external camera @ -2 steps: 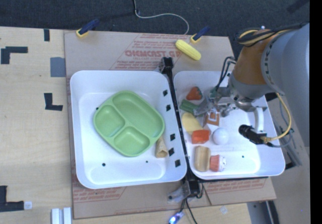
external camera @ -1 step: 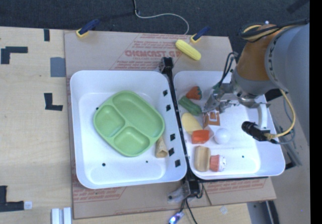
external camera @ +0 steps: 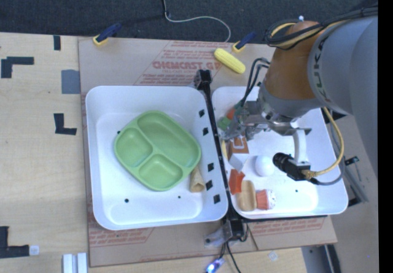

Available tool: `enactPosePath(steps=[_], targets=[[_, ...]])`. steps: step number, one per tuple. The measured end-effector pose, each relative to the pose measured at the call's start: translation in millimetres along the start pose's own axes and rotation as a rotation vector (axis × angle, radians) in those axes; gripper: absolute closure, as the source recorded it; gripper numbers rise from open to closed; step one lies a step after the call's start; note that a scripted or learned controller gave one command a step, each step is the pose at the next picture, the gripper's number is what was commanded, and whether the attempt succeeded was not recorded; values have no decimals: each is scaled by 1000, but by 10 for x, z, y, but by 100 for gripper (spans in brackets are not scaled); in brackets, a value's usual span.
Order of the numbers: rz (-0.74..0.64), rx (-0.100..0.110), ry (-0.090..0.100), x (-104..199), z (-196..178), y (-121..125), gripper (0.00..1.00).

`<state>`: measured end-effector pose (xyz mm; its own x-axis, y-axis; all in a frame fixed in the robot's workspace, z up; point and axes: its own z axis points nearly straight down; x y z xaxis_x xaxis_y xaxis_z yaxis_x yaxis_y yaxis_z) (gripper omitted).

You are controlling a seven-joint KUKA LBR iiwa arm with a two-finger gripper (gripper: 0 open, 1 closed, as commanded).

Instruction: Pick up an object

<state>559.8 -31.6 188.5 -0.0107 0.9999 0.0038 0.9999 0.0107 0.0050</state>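
Nearest me, at the front of the right bin (external camera: pixel 319 207), a tan bread-like piece (external camera: pixel 247 195) lies touching a small orange-and-white item (external camera: pixel 264 199), with an orange wedge (external camera: pixel 236 178) just behind them and a white ball (external camera: pixel 264 165) a little farther in. Any of these could serve as the object to pick, yet they sit so close together that a descent aimed at one might well nudge its neighbour or pinch two at once, and the ball looks likely to roll away if touched off-centre. In the left bin (external camera: pixel 98 143) a green divided plate (external camera: pixel 157 149) rests at a tilt across the floor, with a small tan cone-like piece (external camera: pixel 196 180) just beside its near right corner, against the dividing wall. Farther in, the gripper (external camera: pixel 241 129) hangs low over the left side of the right bin, close to the wall between the bins, above a jumble of small red, green and orange bits (external camera: pixel 232 119). I cannot tell whether it is parted or closed, since the wrist and cabling cover it from here, and I cannot see anything held. So near that wall, a finger could catch the rim rather than an object. The grey arm hides much of the far right of the bin. Beyond the bins, a yellow corn-like toy (external camera: pixel 229 61) lies on the cardboard, well out of play.
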Motion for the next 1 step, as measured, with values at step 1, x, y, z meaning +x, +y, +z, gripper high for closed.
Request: enactPosePath(steps=[1], targets=[[-1, 7, 0, 815, -248, -286, 100]])
